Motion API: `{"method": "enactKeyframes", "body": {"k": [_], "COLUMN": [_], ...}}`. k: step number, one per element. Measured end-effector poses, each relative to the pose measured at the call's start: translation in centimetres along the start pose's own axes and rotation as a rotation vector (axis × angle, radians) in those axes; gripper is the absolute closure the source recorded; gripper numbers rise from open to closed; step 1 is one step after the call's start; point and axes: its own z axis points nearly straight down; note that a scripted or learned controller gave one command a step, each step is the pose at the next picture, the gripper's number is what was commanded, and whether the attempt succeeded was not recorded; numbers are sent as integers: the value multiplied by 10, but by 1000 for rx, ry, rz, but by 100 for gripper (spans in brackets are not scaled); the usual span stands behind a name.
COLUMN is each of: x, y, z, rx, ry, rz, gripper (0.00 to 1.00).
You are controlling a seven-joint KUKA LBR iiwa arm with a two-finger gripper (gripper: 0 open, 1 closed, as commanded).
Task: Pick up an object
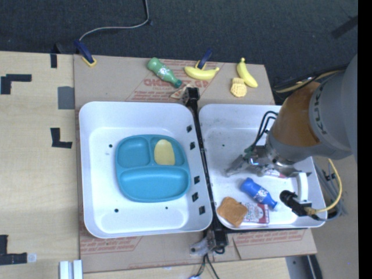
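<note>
My gripper (254,167) is low in the right bin (221,127), near its middle, and it stands open with nothing between its fingers. One grey finger (235,166) points left. Just below the gripper a blue can-like object (258,192) lies on the bin floor, apart from the fingers. A brown bread-like piece (232,211) rests at the front of the bin, next to a red and white packet (256,214). The grey arm with its orange band (296,124) covers the bin's right side.
The left bin (96,127) holds a blue divided plate (152,179) with a yellow item (164,152) in one compartment. Behind the bins on the cardboard lie a green bottle (163,72), two bananas (200,72) (247,74) and a corn piece (237,88).
</note>
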Motion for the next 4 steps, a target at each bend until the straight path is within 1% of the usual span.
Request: {"method": "enactKeyframes", "body": {"k": [1, 2, 3, 4], "x": [10, 10, -31, -31], "y": [-36, -36, 26, 26], "z": [0, -10, -65, -64], "rx": [-3, -4, 2, 5], "ry": [-1, -1, 0, 1], "rz": [0, 1, -1, 0], "gripper": [0, 100, 100, 0]}}
